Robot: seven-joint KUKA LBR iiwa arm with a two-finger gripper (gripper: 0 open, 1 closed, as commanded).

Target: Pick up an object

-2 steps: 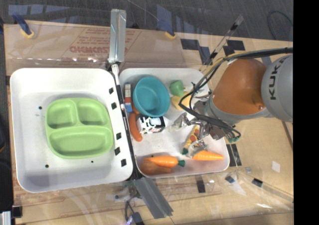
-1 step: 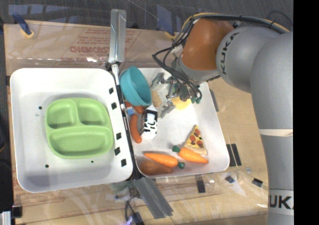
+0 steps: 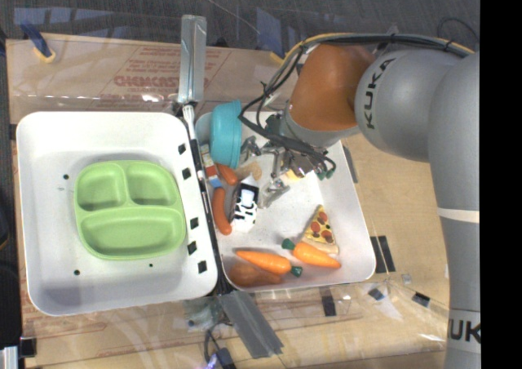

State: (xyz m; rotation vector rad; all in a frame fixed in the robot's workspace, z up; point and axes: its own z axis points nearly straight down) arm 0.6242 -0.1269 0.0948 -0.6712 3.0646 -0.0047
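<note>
My gripper (image 3: 276, 173) hangs low over the upper middle of the right bin (image 3: 356, 220), under the orange wrist band. Just left of it lies a black-and-white toy (image 3: 245, 203), and beside that an orange-red sausage (image 3: 220, 211) along the bin's left wall. A teal bowl (image 3: 225, 132) lies on its side at the bin's top left. Toward the front are a pizza slice (image 3: 320, 228), two carrots (image 3: 263, 261) (image 3: 315, 255) and a brown item (image 3: 249, 276). I see nothing held by the gripper.
The left bin (image 3: 41, 196) holds a green divided plate (image 3: 129, 209). A metal bar (image 3: 191, 57) stands at the back between the bins. The arm's grey body (image 3: 424, 98) covers the right bin's upper right corner.
</note>
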